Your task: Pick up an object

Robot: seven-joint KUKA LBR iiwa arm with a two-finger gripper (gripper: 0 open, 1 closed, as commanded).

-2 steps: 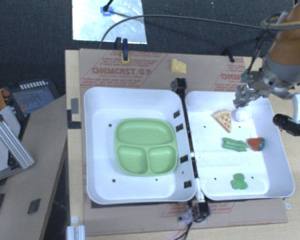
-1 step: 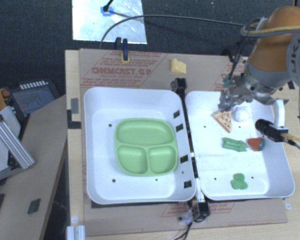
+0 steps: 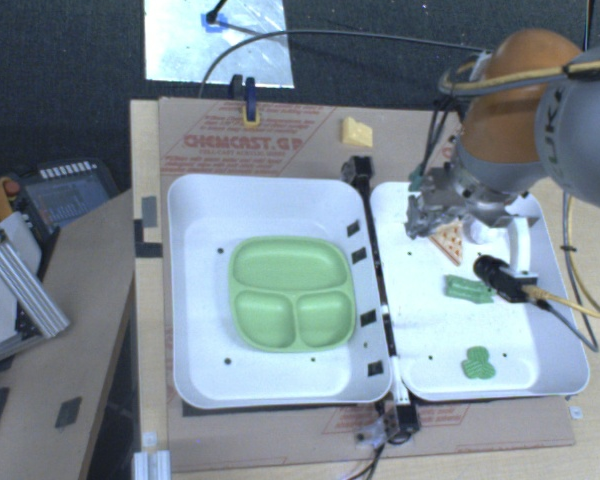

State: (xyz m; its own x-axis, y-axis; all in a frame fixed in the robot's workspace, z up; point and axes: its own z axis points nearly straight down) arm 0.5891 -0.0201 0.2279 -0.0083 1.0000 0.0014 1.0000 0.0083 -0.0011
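Green plate (image 3: 290,293): three-compartment, lying flat in the middle of the left bin (image 3: 195,268), with nothing on it and well apart from the arm.
Yellow wedge (image 3: 357,131): on the cardboard behind the bins, outside both, so hardly a candidate.
Gripper (image 3: 422,220): low over the back left part of the right bin (image 3: 430,318), near the wall shared with the left bin. Whether it is spread or closed cannot be told from this slanted view, and nothing can be seen clamped in it.
Orange triangular piece (image 3: 448,240): the likeliest target, lying flat on the bin floor just beside the gripper, on its right. Whether the two touch is unclear.
Green block (image 3: 467,289): near the middle of the right bin, in front of the orange piece and apart from it.
Green lumpy piece (image 3: 477,364): near the front edge of the right bin, far from the gripper.
Risk: the gripper looks offset to the left of the orange piece rather than centred over it — closing there could catch only a corner or nothing.
Risk: the piece is thin and flat, so a descent may nudge it aside instead of gripping it.
Risk: the shared wall is close — a drift leftward could knock it.
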